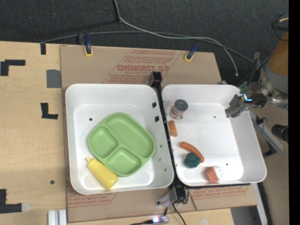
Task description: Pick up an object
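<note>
Gripper (236, 108) at 3 o'clock rim of right bin (243, 139), claw state unclear. Carrot (191, 150) & green toy (191, 161) at 6 o'clock inside.

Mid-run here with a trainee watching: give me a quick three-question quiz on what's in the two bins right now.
1. True or false: the green divided plate lies in the left bin.
2. Which touches that plate? A) yellow bottle B) small jar C) carrot
3. Where is the gripper relative to the right bin?

Key:
1. True.
2. A.
3. Over its upper right corner, apart from the items inside.
</note>
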You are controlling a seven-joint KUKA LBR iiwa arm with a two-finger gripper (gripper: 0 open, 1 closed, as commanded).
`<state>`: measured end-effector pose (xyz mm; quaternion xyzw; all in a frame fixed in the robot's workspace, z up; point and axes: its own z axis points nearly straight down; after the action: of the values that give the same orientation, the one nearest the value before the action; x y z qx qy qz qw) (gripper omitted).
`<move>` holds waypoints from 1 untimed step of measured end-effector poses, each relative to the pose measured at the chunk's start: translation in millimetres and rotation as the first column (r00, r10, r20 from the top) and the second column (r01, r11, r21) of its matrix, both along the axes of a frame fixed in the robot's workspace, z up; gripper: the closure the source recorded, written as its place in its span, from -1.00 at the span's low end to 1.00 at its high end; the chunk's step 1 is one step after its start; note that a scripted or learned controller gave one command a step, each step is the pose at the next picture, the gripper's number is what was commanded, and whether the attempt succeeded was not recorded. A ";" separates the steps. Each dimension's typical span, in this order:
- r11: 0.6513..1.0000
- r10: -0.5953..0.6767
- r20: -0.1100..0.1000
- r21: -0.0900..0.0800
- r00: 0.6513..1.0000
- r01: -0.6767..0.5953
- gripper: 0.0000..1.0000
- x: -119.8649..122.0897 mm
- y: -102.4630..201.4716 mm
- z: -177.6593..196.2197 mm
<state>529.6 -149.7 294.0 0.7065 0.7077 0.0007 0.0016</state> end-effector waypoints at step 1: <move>1.000 0.005 -0.004 0.002 1.000 -0.005 1.00 10.3 56.6 -3.5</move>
<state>539.8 -93.1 290.5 0.7049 0.7093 0.0001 -0.0005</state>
